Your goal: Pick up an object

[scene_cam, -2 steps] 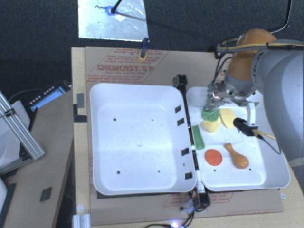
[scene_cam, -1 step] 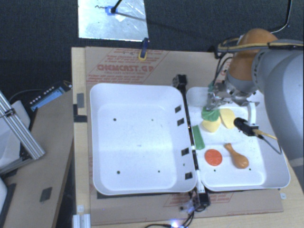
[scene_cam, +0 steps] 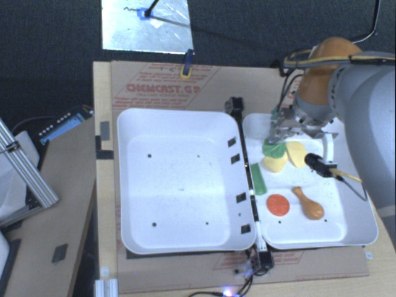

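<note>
On the bench [scene_cam: 105, 184], my left bin [scene_cam: 179, 178] lies bare beside my right bin [scene_cam: 352, 228], which holds the objects. My pincer [scene_cam: 279, 133] sits low at that bin's far end, over the green piece [scene_cam: 273, 148]; whether it grips, I cannot tell. Near it lie the yellow pieces [scene_cam: 286, 158], then the drumstick [scene_cam: 308, 203], green strip [scene_cam: 257, 179], orange disc [scene_cam: 278, 205].

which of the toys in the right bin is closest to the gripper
The round green piece, directly under the gripper; the yellow pieces sit just beyond it.
</note>
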Motion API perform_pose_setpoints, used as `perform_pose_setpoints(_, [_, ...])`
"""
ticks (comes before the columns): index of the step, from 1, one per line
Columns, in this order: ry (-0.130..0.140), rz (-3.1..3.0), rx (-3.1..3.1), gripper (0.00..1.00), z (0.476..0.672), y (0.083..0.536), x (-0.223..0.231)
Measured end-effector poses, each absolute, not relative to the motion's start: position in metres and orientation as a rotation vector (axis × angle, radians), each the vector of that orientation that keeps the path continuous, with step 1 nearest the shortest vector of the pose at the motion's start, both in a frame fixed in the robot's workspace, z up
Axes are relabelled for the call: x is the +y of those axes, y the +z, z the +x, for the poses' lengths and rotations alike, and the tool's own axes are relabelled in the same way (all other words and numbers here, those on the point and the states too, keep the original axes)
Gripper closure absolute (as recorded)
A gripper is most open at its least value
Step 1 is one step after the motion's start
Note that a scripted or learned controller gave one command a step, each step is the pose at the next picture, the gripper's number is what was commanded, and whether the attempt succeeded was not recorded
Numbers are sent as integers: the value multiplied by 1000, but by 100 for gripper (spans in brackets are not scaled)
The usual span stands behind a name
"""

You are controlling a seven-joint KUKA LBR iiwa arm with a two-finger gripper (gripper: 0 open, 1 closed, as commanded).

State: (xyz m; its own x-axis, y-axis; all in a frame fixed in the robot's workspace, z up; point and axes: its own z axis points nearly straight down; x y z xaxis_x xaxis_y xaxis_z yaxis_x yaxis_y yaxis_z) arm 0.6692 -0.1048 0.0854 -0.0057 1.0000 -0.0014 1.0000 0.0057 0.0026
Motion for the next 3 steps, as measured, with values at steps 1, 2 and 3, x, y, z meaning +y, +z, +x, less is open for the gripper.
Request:
perform_pose_setpoints(1, [2, 2213, 2226, 100, 669, 85, -104])
perform_pose_setpoints(2, [2, 2217, 2221, 100, 669, 86, -110])
perform_pose_setpoints(3, [2, 2218, 2220, 100, 669, 86, -121])
